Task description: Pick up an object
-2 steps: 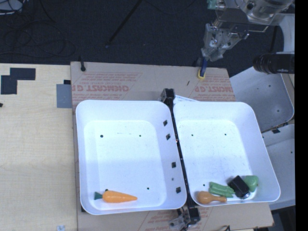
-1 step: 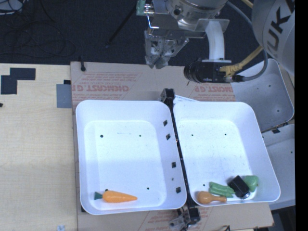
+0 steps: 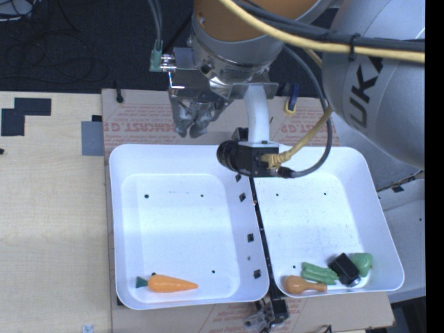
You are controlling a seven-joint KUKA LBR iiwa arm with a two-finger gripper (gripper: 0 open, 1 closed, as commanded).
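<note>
The carrot [image 3: 170,283] lies flat in the left bin [image 3: 128,207], close to the near edge and near the left corner. Its green end points left. It is the only toy in that bin, so there is lots of open white floor behind it and to its right.

The right bin [image 3: 378,207] has 4 toys, all packed into its near right corner. There is 1 orange pear-shaped toy [image 3: 303,285], 1 long green toy [image 3: 319,273], 1 black block [image 3: 345,268] and 1 round green toy [image 3: 362,261]. They touch or nearly touch each other. The pear-shaped toy sits right by the near wall. The rest of this bin is open floor.

The 2 bins sit side by side with a dark gap between them. They rest on brown card [image 3: 146,123] on the table [image 3: 48,207].

The tool [image 3: 194,120] hangs above the far edge of the left bin, well apart from every toy. Its 2 fingers are close together with nothing between them. The arm [image 3: 374,68] reaches in from the right at the far side.
</note>
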